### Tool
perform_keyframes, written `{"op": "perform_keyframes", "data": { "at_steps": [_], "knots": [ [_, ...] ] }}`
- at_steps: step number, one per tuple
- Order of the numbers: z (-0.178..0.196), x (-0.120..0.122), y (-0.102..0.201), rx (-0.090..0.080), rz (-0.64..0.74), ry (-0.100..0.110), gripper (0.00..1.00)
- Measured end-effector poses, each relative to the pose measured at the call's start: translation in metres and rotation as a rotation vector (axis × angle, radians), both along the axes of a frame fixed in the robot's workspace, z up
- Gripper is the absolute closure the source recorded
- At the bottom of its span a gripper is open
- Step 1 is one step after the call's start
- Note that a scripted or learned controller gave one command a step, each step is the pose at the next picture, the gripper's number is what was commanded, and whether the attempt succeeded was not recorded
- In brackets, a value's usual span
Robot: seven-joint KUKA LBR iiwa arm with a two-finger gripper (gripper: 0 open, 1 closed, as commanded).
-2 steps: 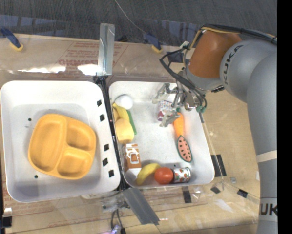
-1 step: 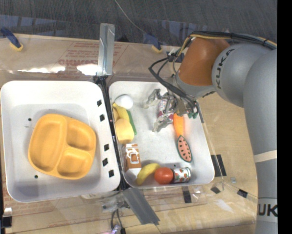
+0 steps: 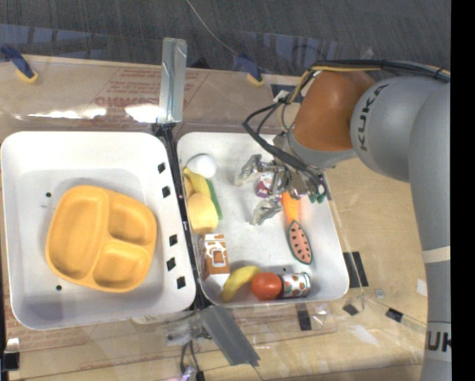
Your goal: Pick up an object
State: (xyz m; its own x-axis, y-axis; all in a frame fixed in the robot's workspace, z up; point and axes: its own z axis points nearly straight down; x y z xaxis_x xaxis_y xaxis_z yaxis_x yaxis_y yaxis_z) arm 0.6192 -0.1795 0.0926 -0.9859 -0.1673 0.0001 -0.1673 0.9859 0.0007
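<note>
My gripper (image 3: 256, 190) hangs over the middle of the right bin (image 3: 326, 221), its two metal fingers (image 3: 249, 168) spread open and pointing left. A small purple object (image 3: 264, 186) lies between the fingers near their base; I cannot tell whether they touch it. An orange carrot (image 3: 291, 206) lies just right of the lower finger, with a watermelon slice (image 3: 300, 242) below it. To the left lie a white ball (image 3: 200, 165), a yellow banana-like piece (image 3: 191, 184) and a yellow-green sponge (image 3: 205, 210).
Along the right bin's front edge sit a small orange box (image 3: 214, 254), a banana (image 3: 236, 281), a red tomato (image 3: 265, 286) and a can (image 3: 296, 284). The left bin (image 3: 31, 165) holds a yellow compartment plate (image 3: 102, 236). The arm's orange band (image 3: 329, 113) overhangs the back right rim.
</note>
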Motion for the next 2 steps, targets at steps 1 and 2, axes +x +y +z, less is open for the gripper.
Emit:
{"op": "perform_keyframes", "data": {
  "at_steps": [1,2],
  "knots": [
    [0.0,-0.023,-0.03,0.0,0.254,0.001,0.0],
    [0.012,-0.021,-0.029,0.0,0.259,-0.003,1.0]
  ]
}}
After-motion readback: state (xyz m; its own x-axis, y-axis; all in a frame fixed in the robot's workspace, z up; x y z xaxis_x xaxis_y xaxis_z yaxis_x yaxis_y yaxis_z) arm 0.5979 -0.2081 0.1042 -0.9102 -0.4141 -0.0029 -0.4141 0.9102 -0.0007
